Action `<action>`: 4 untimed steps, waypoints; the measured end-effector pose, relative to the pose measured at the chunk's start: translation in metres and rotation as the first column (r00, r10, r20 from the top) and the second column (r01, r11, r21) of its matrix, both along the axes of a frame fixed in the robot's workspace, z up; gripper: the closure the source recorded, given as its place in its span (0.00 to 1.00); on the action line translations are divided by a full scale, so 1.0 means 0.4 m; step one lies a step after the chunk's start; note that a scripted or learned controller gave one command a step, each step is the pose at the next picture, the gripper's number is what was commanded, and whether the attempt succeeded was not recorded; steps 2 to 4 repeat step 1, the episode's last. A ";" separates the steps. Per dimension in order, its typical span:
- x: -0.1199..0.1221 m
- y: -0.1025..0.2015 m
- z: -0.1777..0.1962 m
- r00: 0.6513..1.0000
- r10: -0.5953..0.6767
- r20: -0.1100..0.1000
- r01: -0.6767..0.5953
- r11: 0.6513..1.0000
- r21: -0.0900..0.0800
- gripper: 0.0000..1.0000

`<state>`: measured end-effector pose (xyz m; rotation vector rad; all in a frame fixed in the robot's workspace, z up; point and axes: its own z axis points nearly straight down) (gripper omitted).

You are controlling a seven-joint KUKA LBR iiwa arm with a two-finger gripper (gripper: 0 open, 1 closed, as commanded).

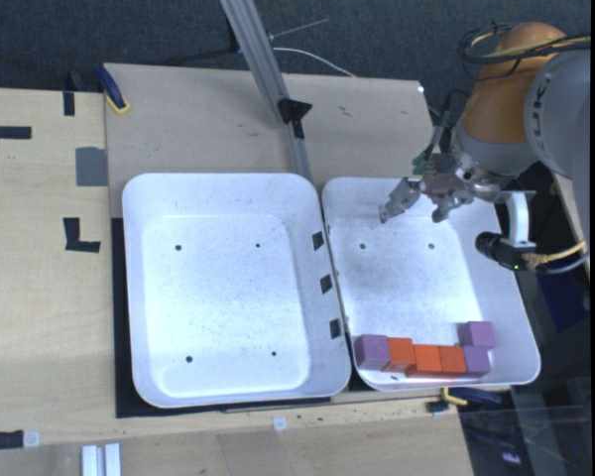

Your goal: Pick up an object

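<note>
The gripper (416,206) hangs over the far edge of the right bin (416,266), near its far right corner, with its two fingers (393,206) spread wide and nothing between them. It touches no object; whether the fingertips graze the bin floor cannot be told from this slant.

The blocks sit well apart from it, bunched along the bin's near edge: a purple block (373,349) toward the near left corner, orange blocks (428,358) in a row beside it, and another purple block (475,343) at the near right corner. The left bin (223,286) holds nothing to pick.

The main risk, as a judgement, is a closing on air, since the gripper is at the wrong end of the bin. A descent from here would meet only bare floor. The blocks also look awkward to grasp (they are packed touching one another and pressed against the near wall), so a finger coming down could land on top of a block or jam against the wall instead of slipping beside it. A grip that catches two blocks at once may drop one on the lift.
</note>
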<state>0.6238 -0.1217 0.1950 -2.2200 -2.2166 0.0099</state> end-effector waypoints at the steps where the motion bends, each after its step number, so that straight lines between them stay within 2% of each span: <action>1: -0.040 -0.117 -0.158 1.000 -0.002 -0.001 0.002 1.000 0.000 0.00; 4: -0.040 -0.117 -0.158 1.000 -0.002 -0.001 0.002 1.000 0.000 0.00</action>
